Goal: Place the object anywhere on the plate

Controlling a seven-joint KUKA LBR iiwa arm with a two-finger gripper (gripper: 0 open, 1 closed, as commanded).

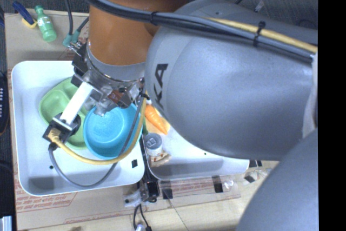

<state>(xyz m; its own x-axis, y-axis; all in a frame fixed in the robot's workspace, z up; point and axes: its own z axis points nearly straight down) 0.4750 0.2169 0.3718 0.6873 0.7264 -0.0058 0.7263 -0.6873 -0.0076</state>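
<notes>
Grey-and-orange arm (216,89) fills centre and right of your frame. White left bin (21,116) sits lower left. Green plate (54,101) lies left-centre in bin; blue bowl (108,131) overlaps its right edge. Gripper (111,99) is just above bowl; you cannot tell its opening or hold. Orange item (154,119) is right of bowl. Green bottle (46,25) lies on tabletop (59,211), upper left.

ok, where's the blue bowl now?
Camera view: the blue bowl sits in the left bin, toward its right wall, overlapping the right part of the green plate; an orange thing lies just across the divider.
</notes>
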